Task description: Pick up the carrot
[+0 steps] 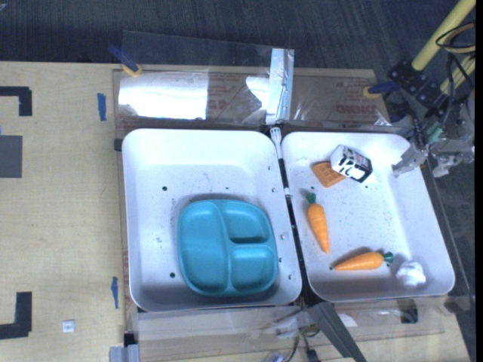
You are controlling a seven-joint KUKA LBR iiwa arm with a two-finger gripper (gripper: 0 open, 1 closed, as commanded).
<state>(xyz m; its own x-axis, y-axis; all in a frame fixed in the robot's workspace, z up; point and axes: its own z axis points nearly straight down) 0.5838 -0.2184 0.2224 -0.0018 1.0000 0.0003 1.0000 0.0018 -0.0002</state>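
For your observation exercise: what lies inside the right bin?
Inside the right bin: two carrots, an orange block partly covered by a black-and-white item, and a white lump. The block's covered part cannot be seen.

The claw (411,159) hung at the right bin's (434,225) far right rim. Left of it lay a small carton (352,164) on a flat block (327,174). Nearer the camera lay two carrots (318,225) (359,262), and left of everything, the compartment tray (225,246) sat in the left bin (151,172).
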